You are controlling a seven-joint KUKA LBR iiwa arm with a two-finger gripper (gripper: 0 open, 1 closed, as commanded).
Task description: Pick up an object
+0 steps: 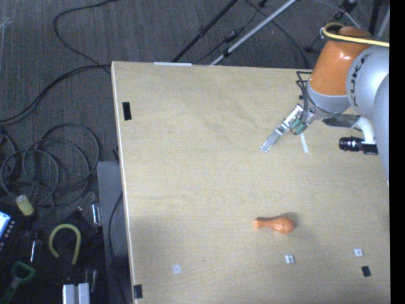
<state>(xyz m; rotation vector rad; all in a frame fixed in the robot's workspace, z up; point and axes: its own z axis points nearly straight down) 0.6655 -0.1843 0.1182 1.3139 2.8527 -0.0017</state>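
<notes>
Over a tan bench top (190,170), the gripper (288,132) is being held in the air at the right side, under the orange band (335,65) of the arm. It is being pointed down and to the left at a slant. Whether it is apart or together cannot be told from this view, and nothing is being seen in it.

The orange object (275,223), a small pear-like shape with a thin neck to the left, is lying flat on the bare board. It is well apart from the gripper, nearer to the front edge. Probably the gripper is being kept high so that it can be carried across before being lowered; this is judged only.

The object is not being kept in any container; it is resting directly on the wood. Near it, small white tags (289,258) and a black mark (366,271) are lying. Beyond the board, cables (50,163) are lying on the dark floor.
</notes>
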